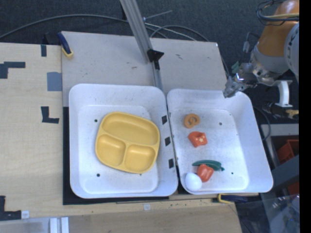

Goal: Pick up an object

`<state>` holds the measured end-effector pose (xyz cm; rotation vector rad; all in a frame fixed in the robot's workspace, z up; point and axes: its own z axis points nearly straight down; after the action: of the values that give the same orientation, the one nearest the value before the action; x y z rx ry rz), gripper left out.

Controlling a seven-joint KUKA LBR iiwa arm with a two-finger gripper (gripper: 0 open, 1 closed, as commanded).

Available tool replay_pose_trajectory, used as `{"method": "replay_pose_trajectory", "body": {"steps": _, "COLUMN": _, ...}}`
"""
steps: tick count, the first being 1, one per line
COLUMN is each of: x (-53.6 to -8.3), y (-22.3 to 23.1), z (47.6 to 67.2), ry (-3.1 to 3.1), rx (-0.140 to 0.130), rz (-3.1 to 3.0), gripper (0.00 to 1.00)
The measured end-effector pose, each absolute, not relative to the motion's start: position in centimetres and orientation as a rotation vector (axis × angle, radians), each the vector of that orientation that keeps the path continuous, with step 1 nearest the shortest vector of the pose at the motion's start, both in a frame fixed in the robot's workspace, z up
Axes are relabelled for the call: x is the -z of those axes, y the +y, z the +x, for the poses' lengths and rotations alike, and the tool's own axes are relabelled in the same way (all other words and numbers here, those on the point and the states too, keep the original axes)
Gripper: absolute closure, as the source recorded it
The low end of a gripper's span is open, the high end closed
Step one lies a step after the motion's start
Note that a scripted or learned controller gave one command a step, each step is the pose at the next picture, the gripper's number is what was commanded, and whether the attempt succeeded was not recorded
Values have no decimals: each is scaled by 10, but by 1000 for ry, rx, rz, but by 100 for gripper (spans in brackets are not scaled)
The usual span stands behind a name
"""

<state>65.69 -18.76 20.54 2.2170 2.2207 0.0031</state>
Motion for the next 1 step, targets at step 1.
{"method": "replay_pose_trajectory", "body": {"steps": 1, "x": -219, "y": -139, "z": 639, "ry": 2229, "rx": -1, "rz": 2217, "gripper": 100}}
